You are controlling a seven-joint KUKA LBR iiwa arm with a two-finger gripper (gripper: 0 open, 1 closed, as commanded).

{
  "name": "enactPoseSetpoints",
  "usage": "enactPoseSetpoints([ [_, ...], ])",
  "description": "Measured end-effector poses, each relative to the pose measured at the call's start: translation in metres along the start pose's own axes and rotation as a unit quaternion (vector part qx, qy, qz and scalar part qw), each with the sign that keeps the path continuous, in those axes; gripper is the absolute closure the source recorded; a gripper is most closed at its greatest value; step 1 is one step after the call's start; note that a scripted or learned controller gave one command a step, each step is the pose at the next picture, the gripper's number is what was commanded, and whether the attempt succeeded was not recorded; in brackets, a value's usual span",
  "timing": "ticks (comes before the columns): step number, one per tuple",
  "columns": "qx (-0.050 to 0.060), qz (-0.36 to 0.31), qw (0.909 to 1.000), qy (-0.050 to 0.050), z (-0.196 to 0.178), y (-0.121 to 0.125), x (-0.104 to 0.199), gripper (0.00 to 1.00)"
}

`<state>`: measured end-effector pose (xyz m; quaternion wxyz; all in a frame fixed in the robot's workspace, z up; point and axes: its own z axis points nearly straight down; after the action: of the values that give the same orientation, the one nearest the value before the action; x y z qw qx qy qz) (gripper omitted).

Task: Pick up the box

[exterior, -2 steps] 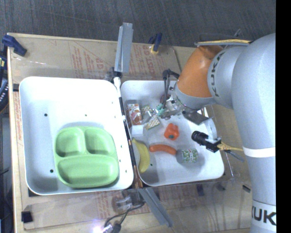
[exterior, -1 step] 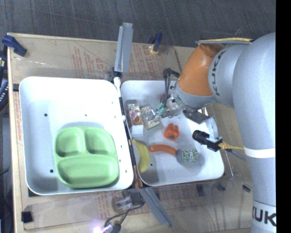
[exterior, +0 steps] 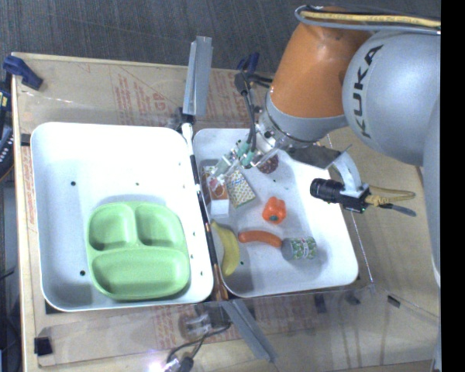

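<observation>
The gripper (exterior: 244, 160), its grip impossible to tell, hung at the frame's centre over the box (exterior: 240, 186), seemingly light, stiff cardboard best pinched across its flat faces.

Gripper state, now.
Gripper: over the right bin, right above the box; open or shut cannot be told.

Patterned box (exterior: 241, 187), tilted, right bin (exterior: 337, 270)

"KUKA" in dark letters on grey arm housing (exterior: 387, 91), reading sideways; faint red print on bench board (exterior: 132, 91) too small to read
</observation>
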<state>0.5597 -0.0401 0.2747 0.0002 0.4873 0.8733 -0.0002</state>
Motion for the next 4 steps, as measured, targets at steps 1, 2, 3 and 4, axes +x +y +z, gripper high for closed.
enactPoseSetpoints([
  [1, 0.0, -0.173, 0.9849, 0.0, 0.02, -0.033, -0.035, 1.0],
  [2, 0.001, -0.072, 0.9974, 0.001, 0.027, -0.022, 0.025, 1.0],
  [3, 0.001, 0.037, 0.9993, 0.0, 0.039, 0.029, -0.019, 1.0],
  [4, 0.001, 0.021, 0.9998, 0.001, 0.063, -0.001, -0.059, 1.0],
])
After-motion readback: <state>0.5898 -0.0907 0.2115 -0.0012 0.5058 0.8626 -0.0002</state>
